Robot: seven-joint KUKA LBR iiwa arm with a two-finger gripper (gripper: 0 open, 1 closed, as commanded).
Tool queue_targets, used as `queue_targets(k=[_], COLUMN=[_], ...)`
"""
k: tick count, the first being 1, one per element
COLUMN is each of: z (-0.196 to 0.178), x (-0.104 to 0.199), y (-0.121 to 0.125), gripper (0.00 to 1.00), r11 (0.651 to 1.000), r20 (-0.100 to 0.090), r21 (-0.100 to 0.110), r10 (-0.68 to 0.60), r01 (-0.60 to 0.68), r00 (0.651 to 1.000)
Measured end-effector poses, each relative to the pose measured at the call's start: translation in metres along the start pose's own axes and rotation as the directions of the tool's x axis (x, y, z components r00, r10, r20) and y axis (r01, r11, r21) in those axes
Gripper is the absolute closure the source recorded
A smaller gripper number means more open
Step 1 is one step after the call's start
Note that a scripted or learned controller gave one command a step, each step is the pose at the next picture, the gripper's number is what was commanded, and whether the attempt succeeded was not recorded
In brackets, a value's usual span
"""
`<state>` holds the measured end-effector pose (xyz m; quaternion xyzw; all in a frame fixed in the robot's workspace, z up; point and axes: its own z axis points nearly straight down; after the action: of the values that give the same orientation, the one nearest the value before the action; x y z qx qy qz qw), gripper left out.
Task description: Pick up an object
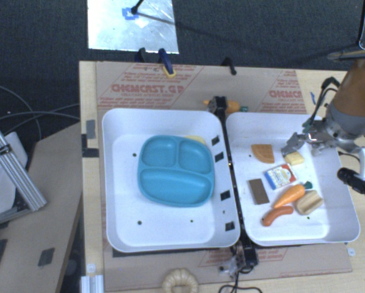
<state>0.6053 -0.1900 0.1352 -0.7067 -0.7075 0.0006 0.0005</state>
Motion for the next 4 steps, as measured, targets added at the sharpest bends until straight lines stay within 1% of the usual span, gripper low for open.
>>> queue_targets(k=[1,2,3,4], z=[0.052,0.038,-0.018,-0.061], x=[0.001,0.000,0.008,0.009], y=[0.000,0.002,0.010,0.011], gripper=[0.00,1.00,1.00,1.00], r11=[1.000,1.000,1.000,1.000], r20=[0.000,0.001,0.001,0.001], r21=[0.000,-0.005,-0.008,-0.006], r10=[0.000,0.000,-0.004,-0.004], r01=[0.000,0.000,0.004,0.004], r00=[1.000,1.000,1.000,1.000])
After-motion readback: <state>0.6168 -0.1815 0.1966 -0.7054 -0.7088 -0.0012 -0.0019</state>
